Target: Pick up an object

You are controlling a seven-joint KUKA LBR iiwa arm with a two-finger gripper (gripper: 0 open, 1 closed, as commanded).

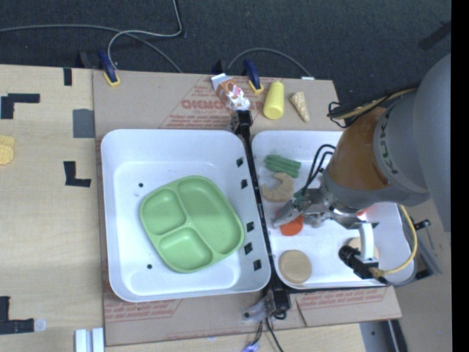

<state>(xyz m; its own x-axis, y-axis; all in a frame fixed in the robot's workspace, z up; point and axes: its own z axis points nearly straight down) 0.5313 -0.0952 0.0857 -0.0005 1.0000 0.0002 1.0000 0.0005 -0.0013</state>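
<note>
The right bin (388,273) holds several small items. A green pickle-shaped piece (282,164) lies at its far left, with a pale beige piece (277,188) just below it. An orange-red piece (292,227) sits near the bin's left wall, and a round tan disc (295,265) lies by the front rim. My gripper (287,213) hangs low over the left part of this bin. It is directly above the orange-red piece and partly covers it, and the beige piece is close on its left.
The left bin (121,152) holds a green divided plate (192,223). Behind the bins, on the cardboard, lie a yellow cylinder (274,100), a tan cone (300,105) and a small packet (231,92). The arm's grey body and orange band (359,152) cover the right bin's right side.
</note>
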